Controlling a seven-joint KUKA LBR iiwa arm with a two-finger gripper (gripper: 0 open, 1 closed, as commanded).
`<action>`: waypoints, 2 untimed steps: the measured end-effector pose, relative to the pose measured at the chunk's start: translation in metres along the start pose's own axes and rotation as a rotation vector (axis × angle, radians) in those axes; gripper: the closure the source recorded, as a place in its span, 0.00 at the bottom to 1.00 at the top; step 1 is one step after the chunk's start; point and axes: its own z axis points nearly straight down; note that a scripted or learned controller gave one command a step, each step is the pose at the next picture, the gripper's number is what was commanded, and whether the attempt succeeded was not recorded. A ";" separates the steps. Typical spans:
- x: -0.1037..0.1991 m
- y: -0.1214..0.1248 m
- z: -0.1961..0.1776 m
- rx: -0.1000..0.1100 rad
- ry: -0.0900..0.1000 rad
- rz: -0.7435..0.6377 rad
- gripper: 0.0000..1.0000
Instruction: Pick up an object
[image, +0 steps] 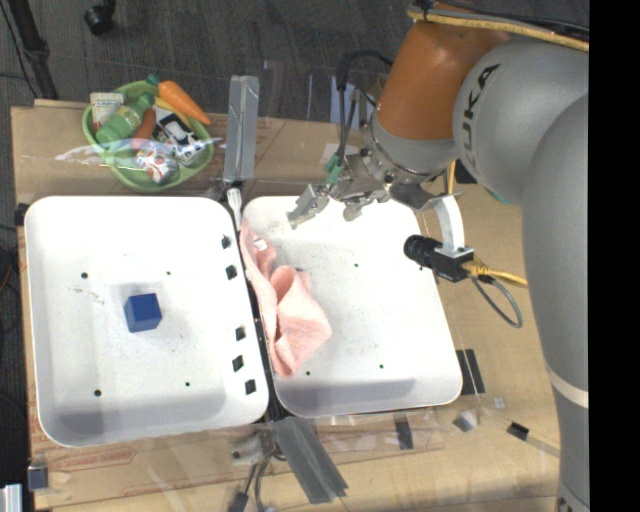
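A blue cube (143, 311) lies in the left bin (60, 300), left of its middle. A crumpled pink cloth (290, 312) rests in the right bin (400, 330), draped against its left wall. My gripper (330, 208) hangs over the far edge of the right bin, above and to the right of the cloth. Its fingers (304, 209) are spread open and nothing sits between them.
A green bowl (118, 170) filled with toy food, including a carrot, stands on the bench behind the left bin. A black cylinder with a yellow cable (440, 254) juts from the arm over the right bin's right rim. A divider bar (240, 120) rises between the bins.
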 end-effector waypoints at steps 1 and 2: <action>-0.041 0.004 0.127 0.005 0.002 -0.092 0.00; -0.035 -0.017 0.188 0.003 0.002 -0.226 0.00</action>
